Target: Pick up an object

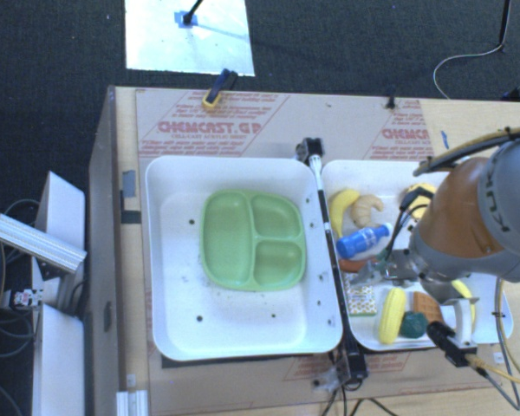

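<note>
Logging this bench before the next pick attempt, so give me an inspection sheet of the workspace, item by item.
Surface: bench bearing two white bins.
Job's things: right bin holds a banana, blue bottle, yellow piece, dark green piece.
Clutter: green divided plate in the left bin.
Grippers: arm over the right bin.
Cables: black cable on the floor.
Surroundings: dark carpet.

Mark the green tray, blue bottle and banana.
green tray [251, 239], camera view, centre divider.
blue bottle [360, 241], camera view, middle of body.
banana [342, 208], camera view, middle of curve.
</note>
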